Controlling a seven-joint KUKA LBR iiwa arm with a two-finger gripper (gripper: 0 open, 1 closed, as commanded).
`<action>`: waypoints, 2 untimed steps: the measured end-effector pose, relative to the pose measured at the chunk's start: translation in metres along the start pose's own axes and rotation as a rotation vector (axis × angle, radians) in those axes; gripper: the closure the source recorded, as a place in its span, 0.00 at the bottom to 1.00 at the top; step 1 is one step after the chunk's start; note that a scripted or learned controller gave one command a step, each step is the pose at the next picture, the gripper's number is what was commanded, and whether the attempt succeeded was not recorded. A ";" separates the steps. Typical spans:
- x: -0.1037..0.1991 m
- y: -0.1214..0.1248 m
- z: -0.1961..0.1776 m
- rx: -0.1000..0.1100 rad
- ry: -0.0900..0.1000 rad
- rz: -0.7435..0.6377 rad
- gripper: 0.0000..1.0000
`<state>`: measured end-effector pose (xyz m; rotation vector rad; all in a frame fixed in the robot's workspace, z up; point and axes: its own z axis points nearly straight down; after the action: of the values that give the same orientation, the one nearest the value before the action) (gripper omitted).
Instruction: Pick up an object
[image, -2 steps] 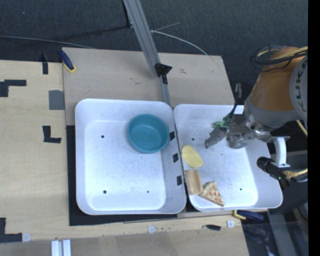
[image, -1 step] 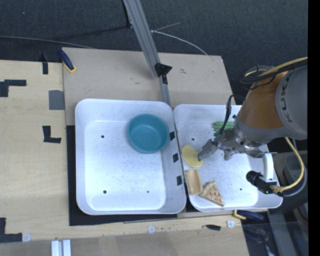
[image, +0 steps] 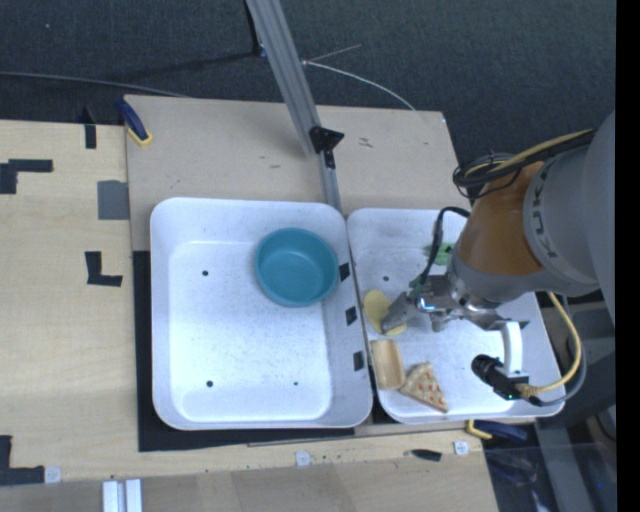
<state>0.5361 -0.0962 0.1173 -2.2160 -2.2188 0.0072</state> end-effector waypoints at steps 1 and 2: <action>0.000 0.000 0.029 -0.006 -0.002 0.001 0.00; -0.001 0.001 0.017 -0.010 -0.005 0.000 1.00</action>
<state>0.5371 -0.0973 0.1006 -2.2242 -2.2260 0.0012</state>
